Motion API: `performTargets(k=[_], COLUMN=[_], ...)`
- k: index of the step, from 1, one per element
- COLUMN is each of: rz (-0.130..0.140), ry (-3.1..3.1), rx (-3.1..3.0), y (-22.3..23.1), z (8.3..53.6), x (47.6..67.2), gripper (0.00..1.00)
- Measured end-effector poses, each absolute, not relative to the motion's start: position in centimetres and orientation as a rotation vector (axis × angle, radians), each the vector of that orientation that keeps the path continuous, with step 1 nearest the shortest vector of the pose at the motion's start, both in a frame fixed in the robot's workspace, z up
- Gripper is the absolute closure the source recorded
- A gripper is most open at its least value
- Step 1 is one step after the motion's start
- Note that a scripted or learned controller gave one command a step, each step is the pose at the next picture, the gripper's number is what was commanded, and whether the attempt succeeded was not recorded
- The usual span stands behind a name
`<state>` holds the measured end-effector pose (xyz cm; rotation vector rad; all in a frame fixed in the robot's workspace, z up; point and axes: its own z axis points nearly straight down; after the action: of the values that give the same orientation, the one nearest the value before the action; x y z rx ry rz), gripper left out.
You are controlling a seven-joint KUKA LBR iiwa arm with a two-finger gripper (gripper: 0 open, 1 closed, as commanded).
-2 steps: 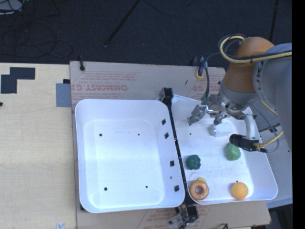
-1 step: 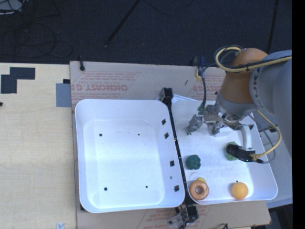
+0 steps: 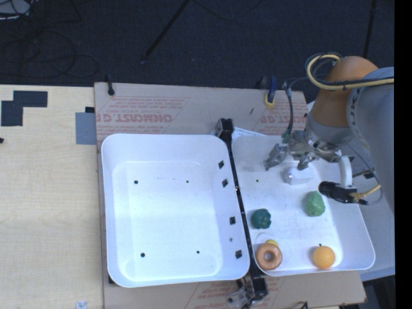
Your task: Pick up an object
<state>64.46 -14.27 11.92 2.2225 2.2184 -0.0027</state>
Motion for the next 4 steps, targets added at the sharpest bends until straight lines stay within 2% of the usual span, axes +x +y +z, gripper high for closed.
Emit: performTargets(k=[1, 2, 3, 4], rz=[-0.008, 0.002, -0.006, -0.002], ry=[2.214, 2.225, 2.225, 2.22], rx=[2.235, 2.215, 2.229, 2.228], y=[-21.9, -21.2, -21.3, -21.4], z=[15.7, 10.0, 8.6, 9.8], x=[53.6, 62.7, 56.2, 56.5], gripper=[0.0, 0.0, 0.0, 1.0])
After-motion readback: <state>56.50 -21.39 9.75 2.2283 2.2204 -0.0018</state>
